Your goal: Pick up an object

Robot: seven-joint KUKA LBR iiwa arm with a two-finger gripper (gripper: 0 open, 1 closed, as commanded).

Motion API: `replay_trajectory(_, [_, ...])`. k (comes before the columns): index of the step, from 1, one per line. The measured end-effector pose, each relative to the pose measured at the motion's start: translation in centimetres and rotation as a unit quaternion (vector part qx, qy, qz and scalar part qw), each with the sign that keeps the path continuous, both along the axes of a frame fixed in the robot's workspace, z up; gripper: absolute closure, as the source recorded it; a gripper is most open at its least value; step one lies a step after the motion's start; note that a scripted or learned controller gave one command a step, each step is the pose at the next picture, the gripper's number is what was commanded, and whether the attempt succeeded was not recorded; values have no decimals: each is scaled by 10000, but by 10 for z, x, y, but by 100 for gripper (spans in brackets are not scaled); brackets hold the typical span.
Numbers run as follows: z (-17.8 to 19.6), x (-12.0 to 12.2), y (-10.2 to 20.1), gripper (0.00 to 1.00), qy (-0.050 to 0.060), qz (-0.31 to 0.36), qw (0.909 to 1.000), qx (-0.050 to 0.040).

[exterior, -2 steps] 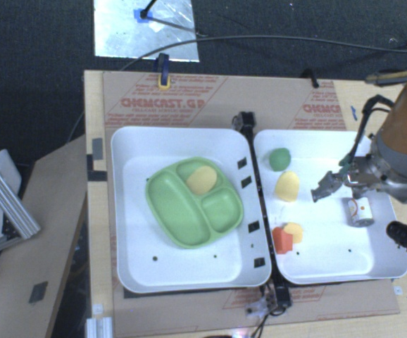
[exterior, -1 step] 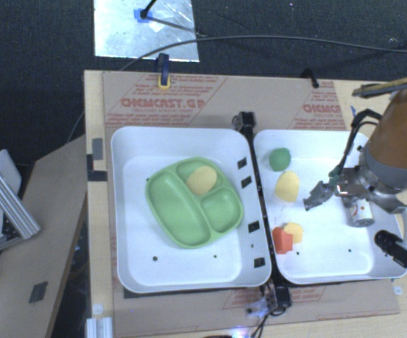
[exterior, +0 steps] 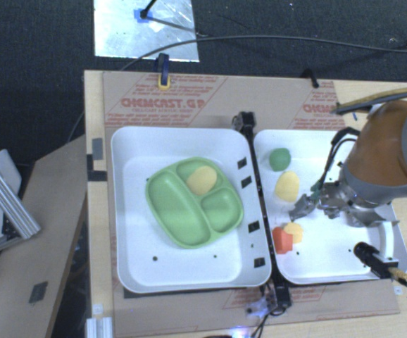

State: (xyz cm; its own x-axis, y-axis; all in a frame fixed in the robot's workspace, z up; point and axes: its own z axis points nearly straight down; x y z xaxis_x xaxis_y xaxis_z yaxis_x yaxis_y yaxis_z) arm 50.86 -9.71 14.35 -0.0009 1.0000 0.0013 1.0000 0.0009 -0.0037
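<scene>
Gripper (exterior: pixel 303 206) low over the right bin (exterior: pixel 344 263), pointing toward the divider between the two bins; the spread of its tips cannot be told from this slanted view, and nothing is seen between them. Just above the tips lies a pale yellow, lemon-like piece (exterior: pixel 287 186), close beside the gripper but apart from it. Farther up the bin sits a small green ball-shaped piece (exterior: pixel 279 158). Just below the tips, near the bin's left wall, a red piece (exterior: pixel 282 240) lies touching a smaller yellow piece (exterior: pixel 294 231); their exact kind is probably toy food, though the view is too coarse to be sure. The grey arm with its orange band (exterior: pixel 383 150) enters from the right, covering the bin's right side. In the left bin (exterior: pixel 136 259) rests a green divided plate (exterior: pixel 189 210), tilted on the diagonal, with a yellow piece (exterior: pixel 202 180) in its upper compartment.
</scene>
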Motion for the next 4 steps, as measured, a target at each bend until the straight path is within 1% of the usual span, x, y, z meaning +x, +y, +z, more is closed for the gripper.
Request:
replay_trajectory(1, [-52, 0, 0, 0, -2, 0, 10000, 0])
replay_trajectory(2, [-39, 1, 0, 100, -27, -4, 10000, -9])
replay_trajectory(3, [6, 10, -3, 100, -40, 14, 10000, -12])
replay_trajectory(4, [69, 16, 0, 100, -59, 19, 10000, -14])
